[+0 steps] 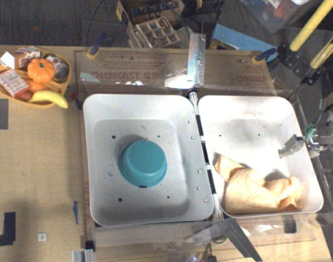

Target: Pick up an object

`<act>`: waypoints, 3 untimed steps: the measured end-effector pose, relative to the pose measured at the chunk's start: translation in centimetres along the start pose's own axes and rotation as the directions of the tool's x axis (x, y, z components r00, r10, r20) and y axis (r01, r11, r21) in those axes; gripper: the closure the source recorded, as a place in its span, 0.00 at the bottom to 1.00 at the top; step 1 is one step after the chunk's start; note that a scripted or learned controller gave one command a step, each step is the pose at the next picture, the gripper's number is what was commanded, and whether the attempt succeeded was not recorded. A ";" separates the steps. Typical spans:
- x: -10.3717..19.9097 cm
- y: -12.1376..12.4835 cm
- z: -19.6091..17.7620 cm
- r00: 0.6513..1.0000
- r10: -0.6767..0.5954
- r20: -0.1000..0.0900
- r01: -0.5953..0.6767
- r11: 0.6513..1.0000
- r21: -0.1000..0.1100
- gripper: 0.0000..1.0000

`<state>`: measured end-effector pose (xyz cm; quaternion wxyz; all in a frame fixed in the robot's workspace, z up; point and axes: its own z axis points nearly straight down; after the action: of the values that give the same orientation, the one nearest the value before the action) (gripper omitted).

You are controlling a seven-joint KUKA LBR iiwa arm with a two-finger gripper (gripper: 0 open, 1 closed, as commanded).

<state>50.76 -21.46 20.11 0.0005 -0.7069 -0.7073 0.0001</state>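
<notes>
Teal bowl sits upside down in left bin. Right of it, crumpled tan cloth in right bin; tool above the cloth.

Wooden bench, dark cluttered floor behind

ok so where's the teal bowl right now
The teal bowl sits upside down near the middle of the left bin, apart from the tan cloth in the right bin.

Off the left bin's far left corner: wicker basket holding a small orange pumpkin, yellow banana and little printed boxes.
</notes>
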 end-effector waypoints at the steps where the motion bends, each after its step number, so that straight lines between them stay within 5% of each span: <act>1: -0.8 1.5 -3.5 0.996 -0.093 0.003 0.093 0.996 -0.005 0.00; 2: -0.2 -2.1 10.5 0.994 -0.108 -0.007 0.108 0.994 -0.006 0.00; 3: 5.2 -2.5 11.2 0.977 -0.211 0.005 0.211 0.977 -0.010 0.00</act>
<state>48.24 -16.27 8.93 -0.0046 -0.6279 -0.7783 -0.0023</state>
